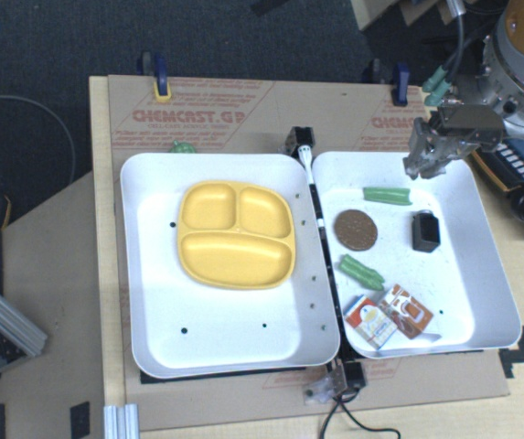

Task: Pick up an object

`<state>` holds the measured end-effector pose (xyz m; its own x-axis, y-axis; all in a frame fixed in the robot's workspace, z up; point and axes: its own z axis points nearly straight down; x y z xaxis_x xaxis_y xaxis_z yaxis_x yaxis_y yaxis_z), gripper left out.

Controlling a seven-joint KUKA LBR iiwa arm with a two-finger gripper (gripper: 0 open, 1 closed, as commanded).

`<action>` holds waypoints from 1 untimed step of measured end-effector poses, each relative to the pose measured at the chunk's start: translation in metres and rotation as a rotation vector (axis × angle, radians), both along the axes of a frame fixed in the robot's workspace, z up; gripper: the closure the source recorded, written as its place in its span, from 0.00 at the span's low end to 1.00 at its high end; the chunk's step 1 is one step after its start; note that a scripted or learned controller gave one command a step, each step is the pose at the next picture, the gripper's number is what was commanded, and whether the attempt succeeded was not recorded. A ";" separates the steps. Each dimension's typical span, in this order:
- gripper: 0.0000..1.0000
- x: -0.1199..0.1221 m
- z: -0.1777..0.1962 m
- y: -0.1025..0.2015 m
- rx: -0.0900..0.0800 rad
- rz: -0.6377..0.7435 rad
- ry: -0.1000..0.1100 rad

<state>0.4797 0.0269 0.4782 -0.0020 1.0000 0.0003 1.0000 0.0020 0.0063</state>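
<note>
My gripper [423,165] hangs over the far edge of the right bin [490,273], fingers pointing down; whether they stand wide or narrow I cannot tell, and nothing shows between them. The green pod [387,194] lies just beside and below me, nearest of the lot. To take it cleanly, I judge I should straddle its narrow width, clear of the bin wall.

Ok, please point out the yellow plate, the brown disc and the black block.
yellow plate [236,236]: camera view, its large lower compartment.
brown disc [357,230]: camera view, centre of its top face.
black block [425,231]: camera view, middle of its top.
</note>
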 end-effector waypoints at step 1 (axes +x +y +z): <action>1.00 0.000 0.061 0.066 0.003 0.006 -0.003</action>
<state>0.4793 0.0934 0.5388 -0.0082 1.0000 0.0033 0.9999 0.0082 0.0088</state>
